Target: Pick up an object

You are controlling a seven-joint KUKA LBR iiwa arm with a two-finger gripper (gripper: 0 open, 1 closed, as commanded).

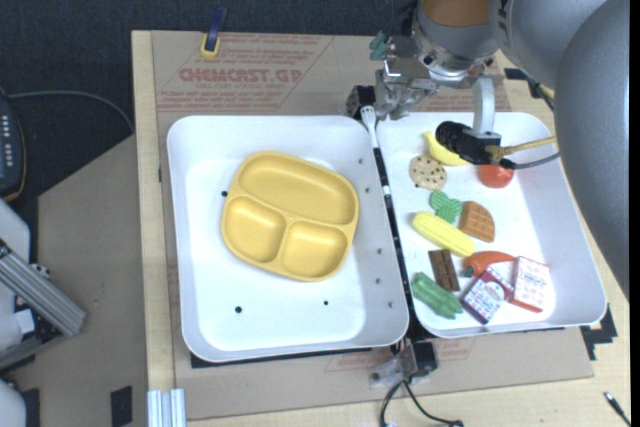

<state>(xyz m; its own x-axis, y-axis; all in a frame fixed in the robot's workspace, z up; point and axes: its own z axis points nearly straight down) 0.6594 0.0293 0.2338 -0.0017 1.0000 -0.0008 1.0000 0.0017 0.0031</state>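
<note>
Toy foods lie in the right bin [563, 255]: a green pickle [433, 296] and packets [512, 287] by its near edge, corn [443, 233] at the middle, a cookie [427, 173] farther back. The arm [570, 15] bends down over the far edge. The gripper [388, 103] sits at the bin's far-left corner; released or clenched, I cannot tell.

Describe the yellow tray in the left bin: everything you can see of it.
The tray is a yellow, rounded-square dish that looks like smooth, slightly glossy plastic. Raised ridges split it into three wells: one long well along the far side and two smaller ones side by side on the near side. All three look bare. It lies flat and right side up, turned a little askew to the walls, near the middle of the left bin. It rests on the white floor and touches nothing else.
</note>
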